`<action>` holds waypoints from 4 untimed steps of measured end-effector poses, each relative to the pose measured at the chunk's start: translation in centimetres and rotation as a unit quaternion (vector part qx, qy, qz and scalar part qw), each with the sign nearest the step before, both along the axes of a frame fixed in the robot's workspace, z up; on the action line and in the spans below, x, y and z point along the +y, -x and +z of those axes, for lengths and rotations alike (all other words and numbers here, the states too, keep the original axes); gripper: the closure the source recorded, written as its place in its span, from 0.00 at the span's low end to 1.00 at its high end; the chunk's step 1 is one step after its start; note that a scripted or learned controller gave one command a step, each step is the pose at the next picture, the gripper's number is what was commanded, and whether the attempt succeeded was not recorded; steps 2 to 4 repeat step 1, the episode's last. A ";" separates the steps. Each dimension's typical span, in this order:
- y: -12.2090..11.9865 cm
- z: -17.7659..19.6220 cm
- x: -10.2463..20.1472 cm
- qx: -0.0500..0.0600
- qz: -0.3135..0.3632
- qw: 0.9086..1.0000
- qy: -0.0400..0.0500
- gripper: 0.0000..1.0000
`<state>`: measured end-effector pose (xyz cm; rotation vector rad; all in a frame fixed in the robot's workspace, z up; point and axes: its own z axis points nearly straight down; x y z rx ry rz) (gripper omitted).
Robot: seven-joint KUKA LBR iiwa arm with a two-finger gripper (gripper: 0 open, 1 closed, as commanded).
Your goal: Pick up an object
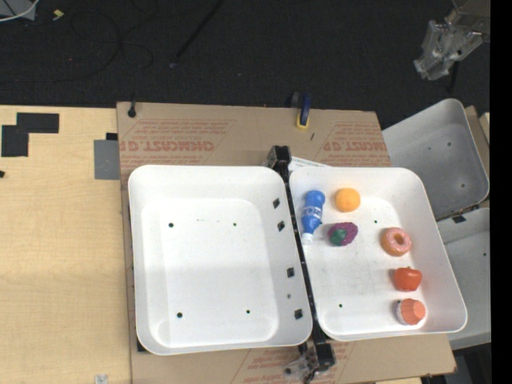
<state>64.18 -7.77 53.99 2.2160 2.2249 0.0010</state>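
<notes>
Nearest the lens, at the lower edge, a small dark clamp (316, 362) is seen between the two bins, resting on brown printed cardboard (216, 138) that is laid over a pale wood-grain bench (56, 254). Two shallow white bins of smooth, glossy plastic with rounded corners are set side by side and joined by a black hinged strip (290, 238).

The pincer (444, 50) is found at the upper right, over dark flooring, well apart from both bins; it appears as a grey, metallic, angular shape, and whether it is released or clenched cannot be told. Nothing is seen held in it.

All objects are placed below and to the left of the pincer, in the right bin (436, 222). A blue and white bottle (310, 213) is laid beside the hinge, farthest left of the pincer. A round orange ball (347, 199) lies nearest to the pincer. A knobbly purple and green lump (343, 234) is set just beneath that. A pink ring-shaped doughnut (395, 242), a shiny red tomato-like piece (407, 278) and an orange-red disc (412, 311) are ranged almost straight below the pincer, ever farther from it. The left bin (144, 214) lies farthest left of the pincer.
</notes>
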 end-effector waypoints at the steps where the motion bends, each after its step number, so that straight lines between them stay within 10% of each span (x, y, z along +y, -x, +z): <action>1: -0.1 -14.2 -2.7 0.007 -0.003 1.000 -0.001 1.00; 4: -0.1 -14.2 -2.7 0.007 -0.003 1.000 -0.001 1.00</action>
